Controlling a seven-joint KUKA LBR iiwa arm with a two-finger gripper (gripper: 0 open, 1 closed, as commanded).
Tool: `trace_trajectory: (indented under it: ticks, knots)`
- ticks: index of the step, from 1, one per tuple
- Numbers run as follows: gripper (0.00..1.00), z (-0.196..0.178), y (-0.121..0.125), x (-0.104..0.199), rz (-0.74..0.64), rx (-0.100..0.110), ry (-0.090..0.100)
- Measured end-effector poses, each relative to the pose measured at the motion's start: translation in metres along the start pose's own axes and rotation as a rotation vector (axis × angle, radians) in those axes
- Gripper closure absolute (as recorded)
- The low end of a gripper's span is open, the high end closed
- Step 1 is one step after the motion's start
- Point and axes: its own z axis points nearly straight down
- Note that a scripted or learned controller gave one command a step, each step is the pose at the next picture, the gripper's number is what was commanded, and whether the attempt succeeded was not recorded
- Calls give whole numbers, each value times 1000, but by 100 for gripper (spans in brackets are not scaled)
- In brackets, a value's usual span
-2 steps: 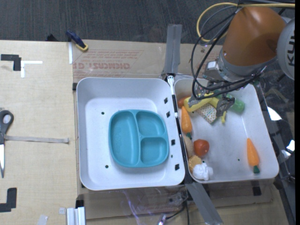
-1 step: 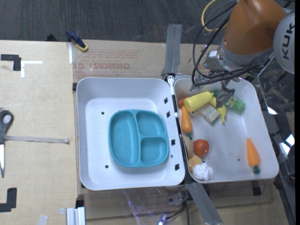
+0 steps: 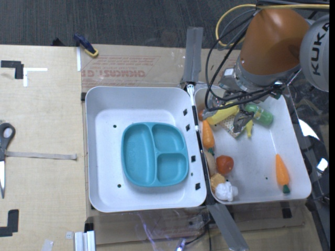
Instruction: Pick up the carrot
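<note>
An orange carrot (image 3: 282,170) with a dark green stem end lies in the right bin (image 3: 301,140) near its right wall, pointing toward the front. A second orange carrot-like piece (image 3: 208,135) rests against the same bin's left wall. My gripper (image 3: 240,125) hangs low over the back of the right bin, under the orange wrist band, among a yellow item (image 3: 222,114) and a green item (image 3: 263,117). It stands well apart from the right-hand carrot and a short way right of the left orange piece.
In the right bin's front left lie a red tomato-like piece (image 3: 225,164), a tan piece (image 3: 216,181) and a white piece (image 3: 226,192). The left bin (image 3: 99,140) holds a teal divided plate (image 3: 155,154). Scissors (image 3: 4,140) lie on the bench at far left.
</note>
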Motion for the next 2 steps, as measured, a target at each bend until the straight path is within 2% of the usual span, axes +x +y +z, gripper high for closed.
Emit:
trace_trajectory:
  ticks: [1,2]
  knots:
    - [0,-1,-50,20,-9,3,-1]
    - [0,0,18,-10,3,0,0]
